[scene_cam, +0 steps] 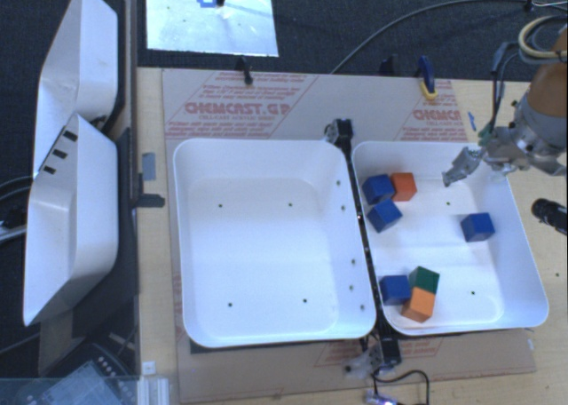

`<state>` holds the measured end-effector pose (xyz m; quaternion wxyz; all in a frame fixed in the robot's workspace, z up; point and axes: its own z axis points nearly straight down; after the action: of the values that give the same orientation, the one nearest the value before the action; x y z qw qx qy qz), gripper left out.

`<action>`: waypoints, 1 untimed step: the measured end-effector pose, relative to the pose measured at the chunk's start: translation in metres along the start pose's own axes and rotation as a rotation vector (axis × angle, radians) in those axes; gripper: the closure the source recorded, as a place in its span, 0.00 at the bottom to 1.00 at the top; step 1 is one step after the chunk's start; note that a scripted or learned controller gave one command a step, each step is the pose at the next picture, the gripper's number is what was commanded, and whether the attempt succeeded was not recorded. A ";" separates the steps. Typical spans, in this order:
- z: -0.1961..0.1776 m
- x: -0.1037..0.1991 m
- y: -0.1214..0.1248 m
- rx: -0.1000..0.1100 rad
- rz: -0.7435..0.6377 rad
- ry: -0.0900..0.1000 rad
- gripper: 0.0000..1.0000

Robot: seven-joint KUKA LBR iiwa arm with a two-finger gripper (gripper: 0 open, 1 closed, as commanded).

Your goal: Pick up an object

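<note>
The right bin (444, 252) holds several small cubes. Near its back left corner a blue cube (378, 186) touches an orange cube (404, 186), with another blue cube (384, 214) just in front. A lone blue cube (477, 226) sits toward the right side. At the front, a blue cube (395, 288), a green cube (424, 280) and an orange cube (419, 304) are clustered. My gripper (460, 168) hangs over the bin's back right part, behind the lone blue cube and to the right of the orange one, with no cube in it.
The left bin (266, 243) stands beside the right one, their rims meeting along the middle. Both rest on a cardboard sheet (266, 101). Clamps (428, 79) sit at the back edge. Cables run behind the bench.
</note>
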<state>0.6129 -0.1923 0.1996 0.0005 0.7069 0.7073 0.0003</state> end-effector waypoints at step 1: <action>0.096 0.029 0.042 -0.011 0.000 -0.002 0.00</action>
<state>0.6546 -0.1631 0.1037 0.0051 0.7069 0.7073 0.0038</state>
